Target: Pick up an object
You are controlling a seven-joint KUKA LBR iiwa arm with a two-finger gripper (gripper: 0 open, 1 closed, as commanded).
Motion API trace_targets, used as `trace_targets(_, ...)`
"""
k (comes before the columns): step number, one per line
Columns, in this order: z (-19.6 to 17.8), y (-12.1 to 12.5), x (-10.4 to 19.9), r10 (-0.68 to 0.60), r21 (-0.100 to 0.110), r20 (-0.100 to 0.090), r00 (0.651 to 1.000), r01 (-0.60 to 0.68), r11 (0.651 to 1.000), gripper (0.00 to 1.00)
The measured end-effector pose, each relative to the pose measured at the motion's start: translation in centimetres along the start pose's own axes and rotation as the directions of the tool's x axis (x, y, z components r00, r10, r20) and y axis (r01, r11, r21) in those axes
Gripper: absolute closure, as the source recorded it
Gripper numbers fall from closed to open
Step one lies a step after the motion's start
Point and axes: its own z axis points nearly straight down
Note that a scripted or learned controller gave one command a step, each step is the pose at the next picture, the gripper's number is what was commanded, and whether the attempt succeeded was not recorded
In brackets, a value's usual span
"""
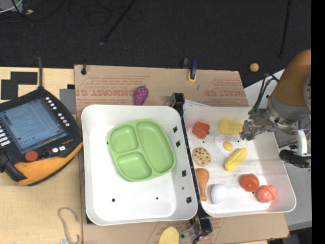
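Nearest item: a yellow lemon (169, 235) at the desk's front edge, outside both bins.

Left bin (101, 197): one green divided plate (141, 150), nothing on it.

Right bin (284, 200), my working bin, holds all the candidates:
- white egg (219, 193) and brown drumstick (202, 179), front left
- two red pieces, a tomato (249, 182) and a strawberry (266, 192), front right
- corn cob (235, 158), centre
- cookie (201, 156), left
- fried egg (226, 146), mid bin
- red pepper (201, 129), back left
- yellow piece (230, 126), back, just left of my end effector

Outside the bins: purple grapes (140, 94) on the cardboard behind.

End effector (251, 129): low over the back of the right bin, just beside the yellow piece. Whether it is released or clenched I cannot tell, and I see nothing gripped.

Progress: by my judgement, nothing is picked yet. Every item lies on the bin floor. Approach looks made; grasp and lift remain.
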Motion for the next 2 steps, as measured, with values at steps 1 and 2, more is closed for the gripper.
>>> trace_targets(1,-4.7,0.5,-0.7,-0.002,-0.001,0.001,1.000,0.002,1.000,1.00)
trace_targets(2,-9.0,0.6,-0.9,0.000,-0.002,0.000,1.000,0.000,1.000,1.00)
